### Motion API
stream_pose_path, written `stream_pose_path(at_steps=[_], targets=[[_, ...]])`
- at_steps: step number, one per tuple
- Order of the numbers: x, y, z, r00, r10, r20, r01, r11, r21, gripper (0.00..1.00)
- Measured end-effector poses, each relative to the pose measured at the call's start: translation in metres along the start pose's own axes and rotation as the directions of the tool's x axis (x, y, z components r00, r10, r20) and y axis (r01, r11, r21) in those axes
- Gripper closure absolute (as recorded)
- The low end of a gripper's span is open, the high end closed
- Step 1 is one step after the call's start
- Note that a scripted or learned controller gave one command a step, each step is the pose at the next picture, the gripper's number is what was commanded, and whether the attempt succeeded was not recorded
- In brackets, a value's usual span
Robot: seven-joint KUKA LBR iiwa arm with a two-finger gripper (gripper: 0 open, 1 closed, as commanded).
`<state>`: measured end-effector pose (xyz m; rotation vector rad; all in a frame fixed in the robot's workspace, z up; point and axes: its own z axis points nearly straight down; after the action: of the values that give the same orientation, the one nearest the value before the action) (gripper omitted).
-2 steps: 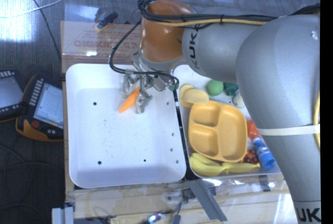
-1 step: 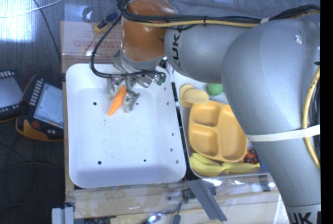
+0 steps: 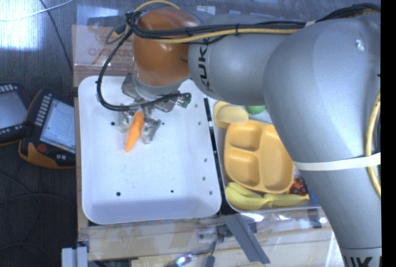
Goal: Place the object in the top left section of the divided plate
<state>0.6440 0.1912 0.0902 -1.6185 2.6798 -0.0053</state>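
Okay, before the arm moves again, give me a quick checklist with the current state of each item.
1. Carrot between the fingers of the gripper: ok.
2. Carrot lifted clear of the left bin: cannot tell.
3. Divided plate in the right bin: ok.
4. Plate's top left section free: cannot tell, the arm covers part of the plate.
5. Banana beside the plate, not inside it: ok.

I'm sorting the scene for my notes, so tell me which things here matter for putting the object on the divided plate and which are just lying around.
Belongs to the job:
- carrot, between the fingers of the tool over the left bin
- yellow divided plate in the right bin

Just lying about:
- banana below the plate
- pale yellow item above the plate
- handheld controller on the floor
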Motion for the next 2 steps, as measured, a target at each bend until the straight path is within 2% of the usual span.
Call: stream_pose_path(at_steps=[1,2], targets=[[-0.024,0.033,-0.011,1.0,0.015,0.001,-0.015,1.0,-0.011,1.0],[0.005,0.016,0.0,0.99,-0.141,0.004,0.141,0.99,-0.003,1.0]])
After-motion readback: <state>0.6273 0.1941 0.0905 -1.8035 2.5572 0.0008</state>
